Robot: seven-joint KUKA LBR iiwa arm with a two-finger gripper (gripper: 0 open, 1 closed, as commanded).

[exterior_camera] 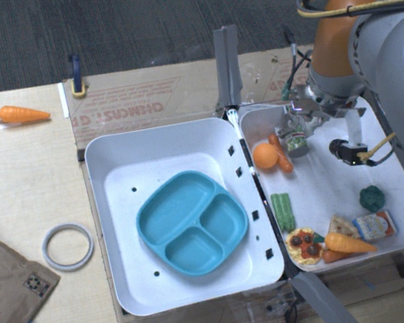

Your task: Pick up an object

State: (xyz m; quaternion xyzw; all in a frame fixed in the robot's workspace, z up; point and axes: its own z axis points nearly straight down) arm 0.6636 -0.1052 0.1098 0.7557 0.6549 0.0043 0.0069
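Light was bright and even from above. The white bins [114,234] glared faintly, shadows stayed soft, and focus was slightly soft throughout.

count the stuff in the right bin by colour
orange: 3, a ball, a small carrot beside it, a carrot at the front
green: 2, a ridged strip and a dark lump
mixed colours: 2, a pizza slice and a small carton
total: 7
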